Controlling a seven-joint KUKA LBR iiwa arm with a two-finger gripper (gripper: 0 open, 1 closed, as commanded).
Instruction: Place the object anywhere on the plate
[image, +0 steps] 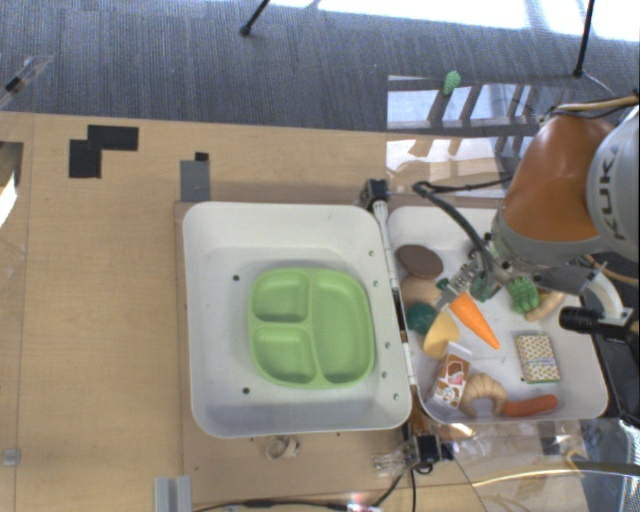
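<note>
- Showing the carrot (474, 319), a toy piece with an orange body, lying in the right bin (585, 400); its long axis runs on a diagonal, blunt end up-left near the claw, pointed tip down-right.
- Claw (468, 281): poised at the carrot's upper end, touching or just above it; whether it is released or clenched cannot be told from this slant, and no object is seen between its parts.
- Key relation: the carrot extends down-right from the claw, so a grasp would likely need to close across the narrow width, at right angles to the diagonal.
- Neighbours: a yellow wedge (440, 335) and a dark green piece (419, 319) just beside the carrot on its left; a brown disc (419, 262) above them; a green broccoli piece (523, 293) to its right; a small box (538, 357) and a croissant (482, 392) lower down.
- Target: the green plate (311, 328), with 3 compartments, lies in the left bin (215, 300), well apart to the carrot's left, across the rims between the 2 bins.
- Judgement: the carrot is not yet lifted; crowding on its left could spoil a grasp.
</note>
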